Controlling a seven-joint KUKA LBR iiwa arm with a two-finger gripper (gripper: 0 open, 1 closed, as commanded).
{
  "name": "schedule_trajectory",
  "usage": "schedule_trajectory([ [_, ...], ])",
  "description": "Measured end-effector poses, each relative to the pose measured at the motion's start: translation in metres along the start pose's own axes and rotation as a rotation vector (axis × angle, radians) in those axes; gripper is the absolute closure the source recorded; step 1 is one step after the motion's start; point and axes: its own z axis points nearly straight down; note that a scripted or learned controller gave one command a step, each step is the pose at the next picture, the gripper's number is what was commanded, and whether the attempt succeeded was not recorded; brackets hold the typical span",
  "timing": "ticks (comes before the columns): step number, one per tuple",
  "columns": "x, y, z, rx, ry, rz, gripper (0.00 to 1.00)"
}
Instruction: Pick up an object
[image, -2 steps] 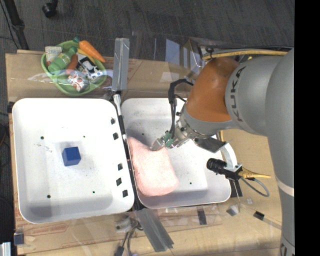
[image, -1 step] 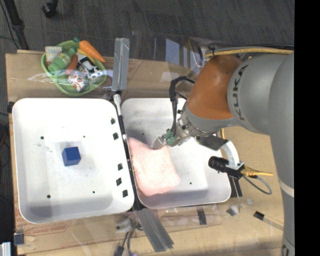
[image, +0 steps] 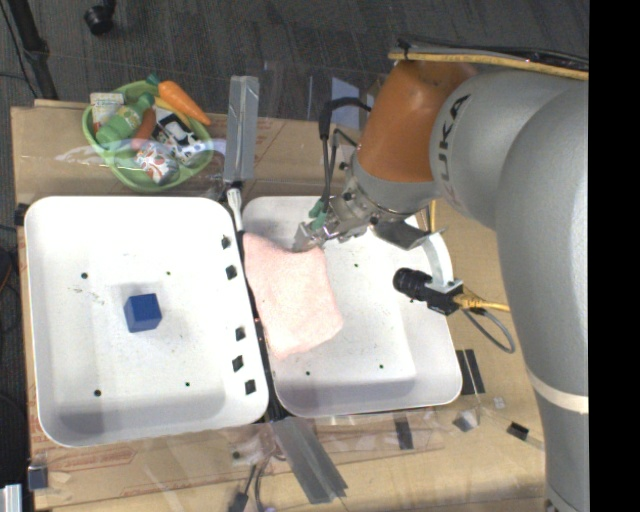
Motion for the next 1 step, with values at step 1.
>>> schedule_trajectory([
  [1,0.0398,0.0046,-0.0334,0.000,0.000,-0.046,1.00],
])
